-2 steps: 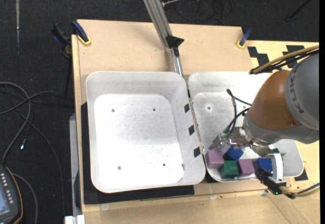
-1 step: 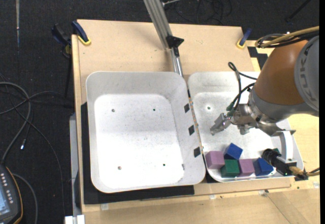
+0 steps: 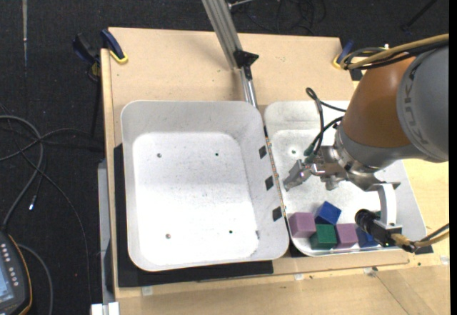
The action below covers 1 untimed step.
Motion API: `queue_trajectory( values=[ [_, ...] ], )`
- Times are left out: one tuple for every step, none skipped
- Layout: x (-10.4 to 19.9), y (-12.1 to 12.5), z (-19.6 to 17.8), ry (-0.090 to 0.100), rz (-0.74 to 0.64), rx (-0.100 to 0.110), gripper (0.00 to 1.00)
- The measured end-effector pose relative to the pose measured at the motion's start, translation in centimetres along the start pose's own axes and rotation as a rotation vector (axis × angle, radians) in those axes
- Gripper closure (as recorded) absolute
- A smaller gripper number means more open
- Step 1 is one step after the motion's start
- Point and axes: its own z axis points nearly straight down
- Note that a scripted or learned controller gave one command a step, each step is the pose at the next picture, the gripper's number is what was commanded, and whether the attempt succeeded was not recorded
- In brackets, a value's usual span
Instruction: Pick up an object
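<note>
Now, look to the right bin; your arm reaches in from the right, its orange band sitting above the wrist, and the gripper hangs over the bin's middle, near the wall shared with the left bin; whether anything sits between its tips, or how far apart they stand, you cannot tell from this slanted view, since the metal parts blur together. You will find the blocks bunched at the right bin's near edge, apart from the gripper: a purple block on the left, a green block just beside it, a blue block behind the green one, and a second purple block touching the green one's right side; they all lie on the bin floor.
</note>
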Motion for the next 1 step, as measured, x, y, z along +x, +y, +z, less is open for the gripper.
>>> queue_trajectory(
  values=[
    [3.79, -1.54, 0.01, 0.001, -0.001, 0.002, 0.0]
  ],
)
